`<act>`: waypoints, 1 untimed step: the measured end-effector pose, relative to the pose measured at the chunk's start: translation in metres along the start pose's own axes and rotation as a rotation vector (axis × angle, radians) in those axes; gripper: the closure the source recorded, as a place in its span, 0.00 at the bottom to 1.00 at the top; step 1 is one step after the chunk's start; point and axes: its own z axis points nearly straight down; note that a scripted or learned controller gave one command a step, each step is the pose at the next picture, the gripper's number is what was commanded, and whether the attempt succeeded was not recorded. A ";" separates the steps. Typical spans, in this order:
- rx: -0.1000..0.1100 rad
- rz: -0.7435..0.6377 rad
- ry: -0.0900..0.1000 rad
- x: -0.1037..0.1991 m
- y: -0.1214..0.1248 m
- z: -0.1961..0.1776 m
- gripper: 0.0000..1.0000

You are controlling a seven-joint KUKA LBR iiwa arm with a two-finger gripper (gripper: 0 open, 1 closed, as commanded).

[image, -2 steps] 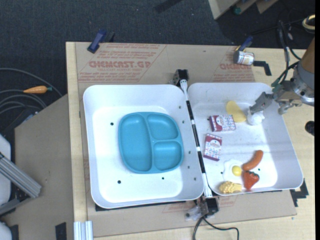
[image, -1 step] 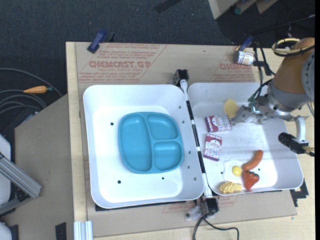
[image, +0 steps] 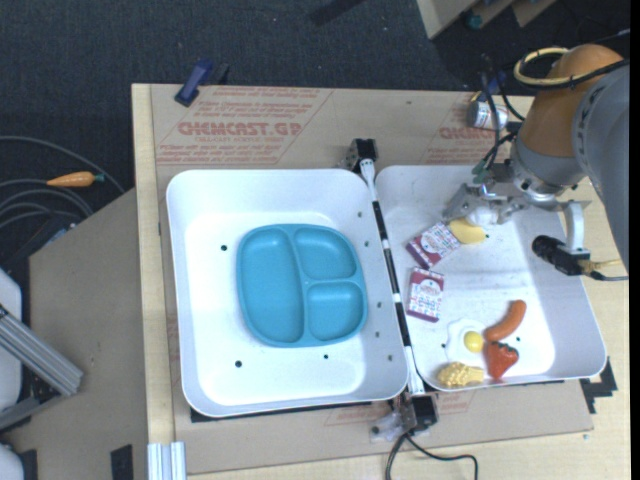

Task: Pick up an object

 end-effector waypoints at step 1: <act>0.000 0.000 -0.003 -0.001 0.000 -0.011 1.00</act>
